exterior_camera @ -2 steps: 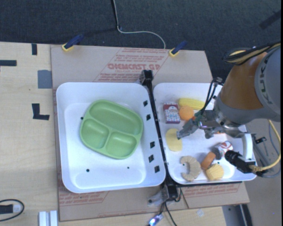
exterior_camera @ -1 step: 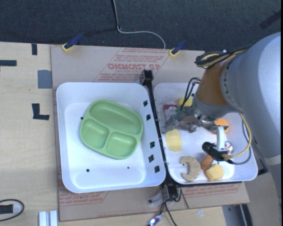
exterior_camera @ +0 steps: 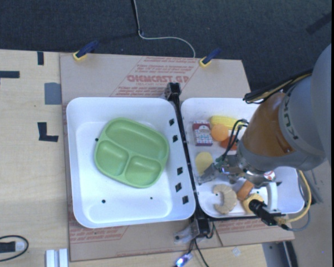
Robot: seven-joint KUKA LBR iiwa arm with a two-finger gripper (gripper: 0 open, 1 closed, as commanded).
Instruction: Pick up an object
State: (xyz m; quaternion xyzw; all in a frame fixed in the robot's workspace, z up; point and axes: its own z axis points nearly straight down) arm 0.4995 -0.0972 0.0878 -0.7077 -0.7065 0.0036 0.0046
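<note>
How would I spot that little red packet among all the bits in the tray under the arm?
Start at the right white bin, the one the arm reaches over. Look along its left wall near the far end: the red packet lies there, just left of the orange ball. It is the one flat, boxy, printed thing; its neighbours are rounded and plain.

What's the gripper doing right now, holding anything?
Gripper: low in the right bin among the toy food; open or shut cannot be told, nothing seen held.

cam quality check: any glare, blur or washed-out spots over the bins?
Camera view: even light, soft shadows; white bin walls near clipping, no hard glare; green tray fairly sharp; arm nearest the lens is soft and hides much of the right bin; small items slightly blurred.
</note>
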